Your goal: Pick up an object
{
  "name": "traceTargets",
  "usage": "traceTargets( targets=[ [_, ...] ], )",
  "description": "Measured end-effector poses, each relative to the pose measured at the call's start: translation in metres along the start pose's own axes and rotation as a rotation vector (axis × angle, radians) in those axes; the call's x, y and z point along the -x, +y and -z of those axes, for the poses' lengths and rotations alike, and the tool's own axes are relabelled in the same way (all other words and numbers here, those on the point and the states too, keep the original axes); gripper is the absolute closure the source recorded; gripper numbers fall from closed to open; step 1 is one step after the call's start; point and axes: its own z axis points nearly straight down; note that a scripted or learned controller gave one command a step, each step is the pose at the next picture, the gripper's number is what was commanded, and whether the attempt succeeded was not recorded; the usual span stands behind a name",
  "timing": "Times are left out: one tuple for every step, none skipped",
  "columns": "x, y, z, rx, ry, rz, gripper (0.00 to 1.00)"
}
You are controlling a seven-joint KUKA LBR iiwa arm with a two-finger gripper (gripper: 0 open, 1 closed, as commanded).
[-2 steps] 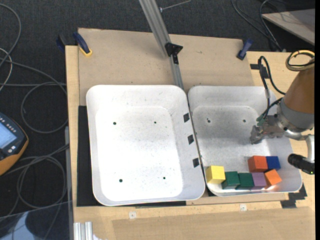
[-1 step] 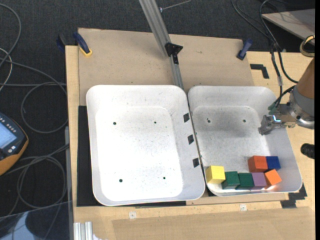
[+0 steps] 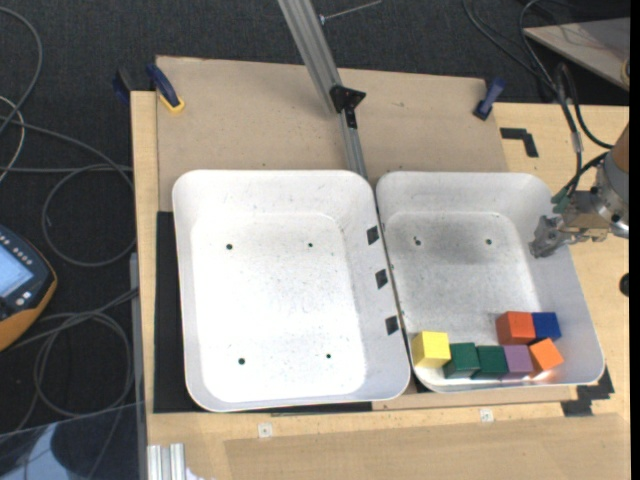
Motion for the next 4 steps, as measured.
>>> traceTargets(
  targets=[
    [0.000,0.002,0.041,0.000,0.000,0.000,1.00],
    [-0.051,-0.005,0.037,-0.007,0.005,0.003,1.00],
    [-0.108,-0.001,0.048,-0.004,0.005,0.005,1.00],
    [-0.165,0.009,0.054,-0.004,0.004,0.006,1.00]
  ],
)
